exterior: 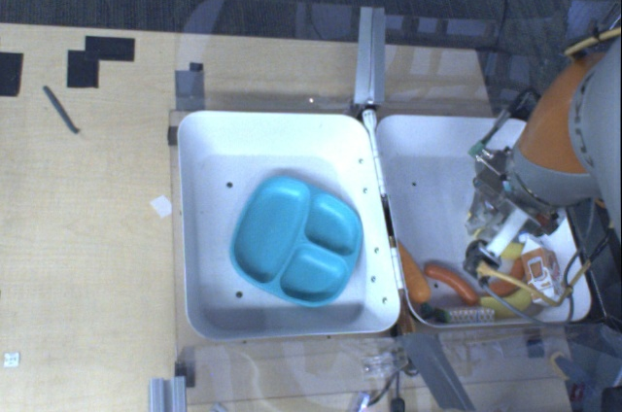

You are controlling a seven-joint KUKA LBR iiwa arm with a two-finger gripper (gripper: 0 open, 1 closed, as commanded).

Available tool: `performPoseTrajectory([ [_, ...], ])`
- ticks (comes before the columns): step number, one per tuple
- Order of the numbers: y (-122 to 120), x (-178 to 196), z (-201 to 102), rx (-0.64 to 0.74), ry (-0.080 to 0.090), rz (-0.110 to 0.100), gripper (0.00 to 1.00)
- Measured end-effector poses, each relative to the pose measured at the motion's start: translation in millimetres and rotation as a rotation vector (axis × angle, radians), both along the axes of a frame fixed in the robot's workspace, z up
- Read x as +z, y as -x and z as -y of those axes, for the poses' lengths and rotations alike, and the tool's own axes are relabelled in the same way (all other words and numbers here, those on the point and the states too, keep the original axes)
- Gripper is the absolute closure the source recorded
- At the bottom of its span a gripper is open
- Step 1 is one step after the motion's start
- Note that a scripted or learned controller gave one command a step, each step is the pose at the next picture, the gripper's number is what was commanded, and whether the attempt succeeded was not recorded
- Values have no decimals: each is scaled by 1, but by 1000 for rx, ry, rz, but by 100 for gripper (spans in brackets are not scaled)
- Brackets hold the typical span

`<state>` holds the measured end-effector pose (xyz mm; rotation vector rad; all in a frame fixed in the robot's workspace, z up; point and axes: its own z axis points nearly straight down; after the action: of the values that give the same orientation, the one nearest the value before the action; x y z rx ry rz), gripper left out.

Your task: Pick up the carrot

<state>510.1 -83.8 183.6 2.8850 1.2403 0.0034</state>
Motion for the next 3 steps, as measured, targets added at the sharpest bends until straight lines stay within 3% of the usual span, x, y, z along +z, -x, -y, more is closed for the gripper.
performPoseTrajectory([
  [1, 22, 188, -13, -194, 0, 2, 100],
  [2, 22, 104, -51, -440, -1, -2, 100],
  [3, 22, 186, -35, -239, -1, 1, 100],
])
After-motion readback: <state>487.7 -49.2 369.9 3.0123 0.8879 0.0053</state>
